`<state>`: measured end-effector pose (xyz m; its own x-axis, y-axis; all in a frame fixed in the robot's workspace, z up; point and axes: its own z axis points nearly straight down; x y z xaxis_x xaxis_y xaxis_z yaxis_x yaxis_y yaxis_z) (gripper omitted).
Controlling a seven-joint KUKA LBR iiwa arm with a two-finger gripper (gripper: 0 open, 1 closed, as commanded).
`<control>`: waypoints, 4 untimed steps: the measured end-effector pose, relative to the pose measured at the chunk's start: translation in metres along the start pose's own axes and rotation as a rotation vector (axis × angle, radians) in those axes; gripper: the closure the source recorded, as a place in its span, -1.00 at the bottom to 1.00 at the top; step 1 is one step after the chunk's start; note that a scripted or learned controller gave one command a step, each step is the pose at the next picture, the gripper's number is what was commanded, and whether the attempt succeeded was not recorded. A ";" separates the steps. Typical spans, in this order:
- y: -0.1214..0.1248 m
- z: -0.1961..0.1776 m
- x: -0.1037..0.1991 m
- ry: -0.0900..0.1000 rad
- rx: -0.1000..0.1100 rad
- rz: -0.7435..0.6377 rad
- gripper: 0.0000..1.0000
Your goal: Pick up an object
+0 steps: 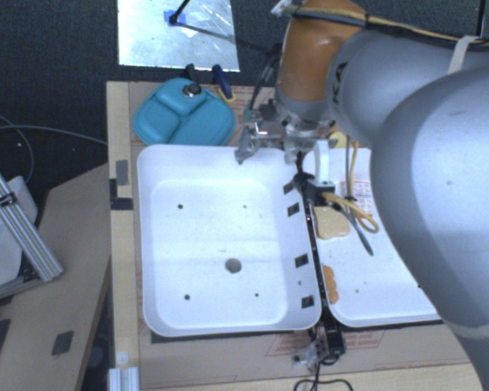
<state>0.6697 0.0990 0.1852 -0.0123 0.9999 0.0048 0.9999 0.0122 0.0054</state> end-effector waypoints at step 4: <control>-0.132 -0.234 0.021 -0.003 0.004 0.005 1.00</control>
<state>0.5357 0.1176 0.4182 -0.0071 1.0000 0.0017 1.0000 0.0071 0.0011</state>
